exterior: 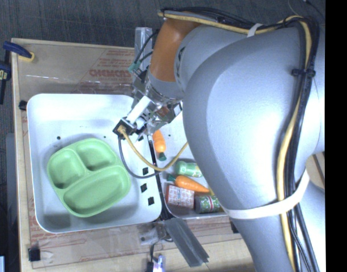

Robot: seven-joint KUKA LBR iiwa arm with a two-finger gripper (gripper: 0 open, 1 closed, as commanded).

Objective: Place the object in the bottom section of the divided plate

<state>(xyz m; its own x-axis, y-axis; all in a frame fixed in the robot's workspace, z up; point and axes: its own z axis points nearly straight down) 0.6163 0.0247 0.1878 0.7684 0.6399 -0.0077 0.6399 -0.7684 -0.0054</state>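
- Where the grey arm (247, 123) reaches in from the right, its orange band (165, 52) is seen above the wrist, and the pincer (146, 120) is hung over the right edge of the left bin (65, 103).
- Whether the pincer is apart, together or clamped on anything cannot be told, since its tip is crowded by black and white hardware.
- An orange carrot (159, 142) with a green end is seen just below the pincer, near upright, with its upper end touching or nearly touching the pincer's tip; it is placed over the border between the two bins.
- A green divided plate (85, 171) is laid flat in the left bin, towards its lower left, with two small sections at the top and one large section (99, 190) at the bottom.
- Nothing is seen lying in the large bottom section, and the carrot is kept apart from the plate, up and to its right.
- A yellow cable (131, 154) is looped down from the pincer between the plate and the carrot.
- In the right bin (172, 130), largely covered by the arm, a green bottle (187, 168), a second carrot (190, 183), a red-labelled packet (180, 196) and a green can (207, 204) are packed close together.
- Both bins are borne by a brown table (71, 67), at whose upper left corner a blue clamp (17, 50) is fixed.
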